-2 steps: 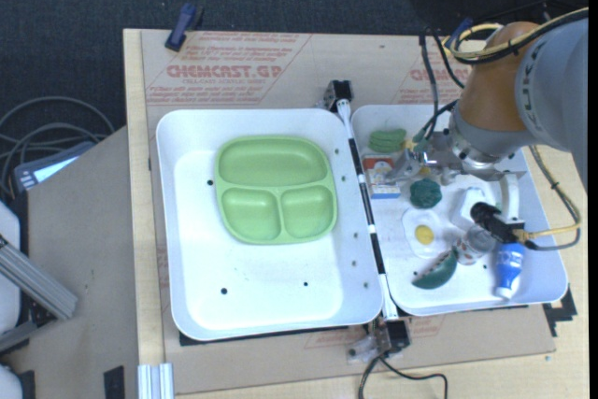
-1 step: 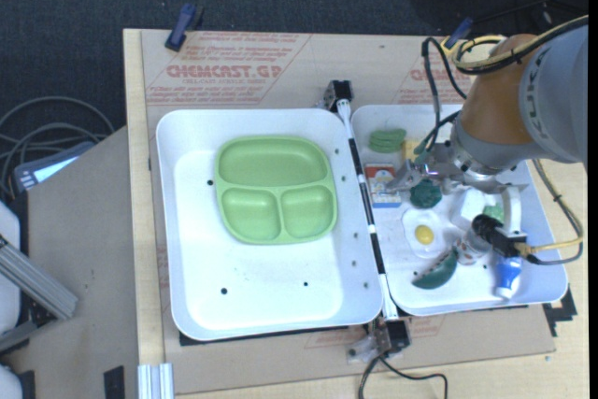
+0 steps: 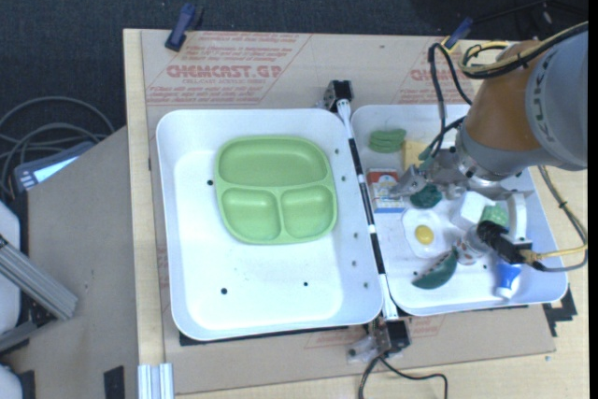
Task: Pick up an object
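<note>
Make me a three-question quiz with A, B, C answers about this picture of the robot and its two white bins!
1. Where is the green tray?
A. left bin
B. right bin
C. floor

2. How many sections does the green tray have?
A. one
B. three
C. five

3. Where is the robot's gripper?
A. over the left bin
B. over the right bin
C. above the floor

Answers:
1. A, it lies flat in the left bin.
2. B, one long section and two small ones.
3. B, it hangs low among the toys in the right bin.
</note>
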`<state>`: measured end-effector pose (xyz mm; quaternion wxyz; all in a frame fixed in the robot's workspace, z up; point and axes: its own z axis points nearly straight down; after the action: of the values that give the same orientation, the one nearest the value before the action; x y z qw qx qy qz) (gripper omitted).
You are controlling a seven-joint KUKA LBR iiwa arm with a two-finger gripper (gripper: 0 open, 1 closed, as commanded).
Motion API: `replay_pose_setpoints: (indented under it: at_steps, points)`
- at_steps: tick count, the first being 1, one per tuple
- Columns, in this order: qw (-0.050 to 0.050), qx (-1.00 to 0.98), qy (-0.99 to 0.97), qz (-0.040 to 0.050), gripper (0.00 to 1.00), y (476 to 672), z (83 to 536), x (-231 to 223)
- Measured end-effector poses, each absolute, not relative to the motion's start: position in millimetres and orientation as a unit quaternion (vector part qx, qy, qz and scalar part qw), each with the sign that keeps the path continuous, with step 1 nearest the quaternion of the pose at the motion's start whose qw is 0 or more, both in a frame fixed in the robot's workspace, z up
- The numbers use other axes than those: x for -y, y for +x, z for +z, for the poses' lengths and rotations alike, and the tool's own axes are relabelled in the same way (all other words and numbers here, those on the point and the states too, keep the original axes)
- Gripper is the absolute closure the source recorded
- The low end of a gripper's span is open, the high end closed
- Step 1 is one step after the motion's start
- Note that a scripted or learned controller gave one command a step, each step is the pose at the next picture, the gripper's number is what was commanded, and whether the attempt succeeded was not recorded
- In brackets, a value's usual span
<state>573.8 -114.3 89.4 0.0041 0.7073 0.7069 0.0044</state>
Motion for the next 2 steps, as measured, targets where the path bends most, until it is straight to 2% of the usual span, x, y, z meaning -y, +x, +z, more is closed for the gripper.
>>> replay_pose_setpoints:
  at_steps: [1,2]
  points:
    - [0.004,-0.707,0.707,0.0023,0.0,629.2,89,136]
    - [-0.001,-0.707,0.707,-0.0005,0.0,584.0,84,125]
